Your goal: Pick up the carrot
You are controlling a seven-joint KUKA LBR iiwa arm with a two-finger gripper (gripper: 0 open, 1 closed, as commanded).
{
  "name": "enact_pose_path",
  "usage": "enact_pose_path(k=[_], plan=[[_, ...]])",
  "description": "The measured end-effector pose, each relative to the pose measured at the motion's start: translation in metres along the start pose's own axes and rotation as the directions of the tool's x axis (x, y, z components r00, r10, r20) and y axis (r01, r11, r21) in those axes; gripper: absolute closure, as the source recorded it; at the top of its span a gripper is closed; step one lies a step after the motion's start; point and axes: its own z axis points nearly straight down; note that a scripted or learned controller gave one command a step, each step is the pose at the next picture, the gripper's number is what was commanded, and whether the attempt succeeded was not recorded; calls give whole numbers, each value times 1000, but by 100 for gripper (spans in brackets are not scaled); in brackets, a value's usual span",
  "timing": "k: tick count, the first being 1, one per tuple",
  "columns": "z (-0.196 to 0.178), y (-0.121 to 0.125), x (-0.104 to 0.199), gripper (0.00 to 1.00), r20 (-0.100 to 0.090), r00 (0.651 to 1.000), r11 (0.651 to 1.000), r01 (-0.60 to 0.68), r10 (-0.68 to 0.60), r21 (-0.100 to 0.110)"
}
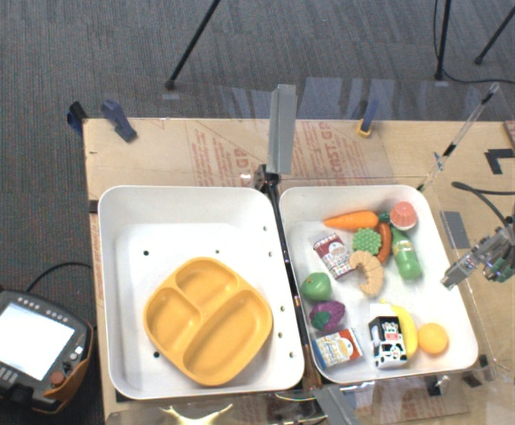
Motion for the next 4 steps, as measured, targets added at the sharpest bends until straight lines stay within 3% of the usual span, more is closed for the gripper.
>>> enact_pose_path(k=[1, 2, 4], plan=[[-117, 23, -36, 100, 0, 997, 997, -82, 82, 1], [-144, -8, -13, 100, -6, 1000, 1000, -8, 8, 5], [-168, -7, -13, 100, -7, 992, 992, 127, -127, 4]])
